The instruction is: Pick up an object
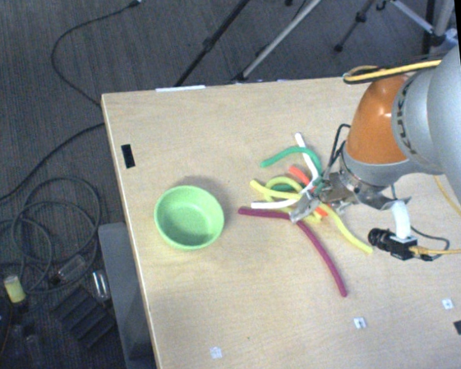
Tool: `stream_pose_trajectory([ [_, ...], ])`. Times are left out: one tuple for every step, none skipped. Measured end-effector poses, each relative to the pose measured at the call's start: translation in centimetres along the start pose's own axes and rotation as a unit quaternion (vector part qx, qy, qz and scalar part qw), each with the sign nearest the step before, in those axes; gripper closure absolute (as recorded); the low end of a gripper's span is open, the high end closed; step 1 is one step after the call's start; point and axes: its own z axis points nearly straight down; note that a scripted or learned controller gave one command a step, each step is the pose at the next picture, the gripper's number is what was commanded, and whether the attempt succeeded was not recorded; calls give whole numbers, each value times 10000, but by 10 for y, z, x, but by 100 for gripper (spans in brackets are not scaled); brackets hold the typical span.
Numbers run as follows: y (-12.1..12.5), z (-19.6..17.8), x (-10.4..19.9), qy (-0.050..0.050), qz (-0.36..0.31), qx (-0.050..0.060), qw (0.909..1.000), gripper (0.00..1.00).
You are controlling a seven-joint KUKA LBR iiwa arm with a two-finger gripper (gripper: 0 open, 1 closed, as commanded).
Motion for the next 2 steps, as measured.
stream_pose_trajectory([
  [-1,-8,1,16,4,15,10000,100],
  [-31,-102,15,-8,-1883,-19,9821,100],
])
